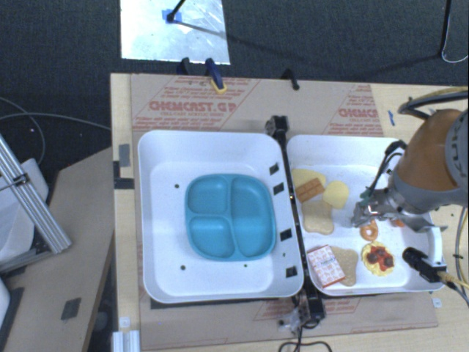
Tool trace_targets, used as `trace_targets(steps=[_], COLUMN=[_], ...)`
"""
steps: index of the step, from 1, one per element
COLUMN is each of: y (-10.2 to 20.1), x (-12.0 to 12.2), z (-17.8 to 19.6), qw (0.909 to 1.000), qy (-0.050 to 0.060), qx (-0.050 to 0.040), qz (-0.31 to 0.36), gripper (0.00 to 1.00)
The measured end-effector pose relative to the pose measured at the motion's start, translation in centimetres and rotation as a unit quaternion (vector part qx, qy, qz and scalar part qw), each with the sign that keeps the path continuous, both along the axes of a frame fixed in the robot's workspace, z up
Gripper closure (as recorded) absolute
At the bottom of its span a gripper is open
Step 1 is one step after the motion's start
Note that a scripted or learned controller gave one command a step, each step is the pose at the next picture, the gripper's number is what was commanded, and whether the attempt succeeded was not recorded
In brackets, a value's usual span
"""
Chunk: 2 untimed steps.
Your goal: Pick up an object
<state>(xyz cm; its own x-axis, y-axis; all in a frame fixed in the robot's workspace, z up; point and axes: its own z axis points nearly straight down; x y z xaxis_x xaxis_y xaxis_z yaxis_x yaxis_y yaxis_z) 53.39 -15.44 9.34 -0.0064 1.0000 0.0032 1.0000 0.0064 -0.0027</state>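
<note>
Camera view: my gripper (364, 215) hangs low in the right bin (344, 284), and I cannot tell whether it is spread or pressed together. Just below it lies a small orange ring (369, 232), apart from me as far as I can see. Beyond the ring sits a yellow piece with red topping (378, 259). Left of my gripper lie a yellow round piece (336, 193), a tan slice (318, 217) and a waffle-like piece (308, 188). A blue divided plate (230, 216) rests in the left bin (157, 196).
</note>
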Motion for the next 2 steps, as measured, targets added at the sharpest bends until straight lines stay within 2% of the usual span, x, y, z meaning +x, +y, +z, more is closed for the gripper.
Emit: trace_targets(steps=[1,2], y=[-5.4,-5.3], x=[4.2,4.2], z=[-0.4,0.8], qw=[1.0,0.9999], qy=[-0.007,-0.01], qx=[-0.0024,-0.0039], qz=[-0.002,-0.001], gripper=[1.0,1.0])
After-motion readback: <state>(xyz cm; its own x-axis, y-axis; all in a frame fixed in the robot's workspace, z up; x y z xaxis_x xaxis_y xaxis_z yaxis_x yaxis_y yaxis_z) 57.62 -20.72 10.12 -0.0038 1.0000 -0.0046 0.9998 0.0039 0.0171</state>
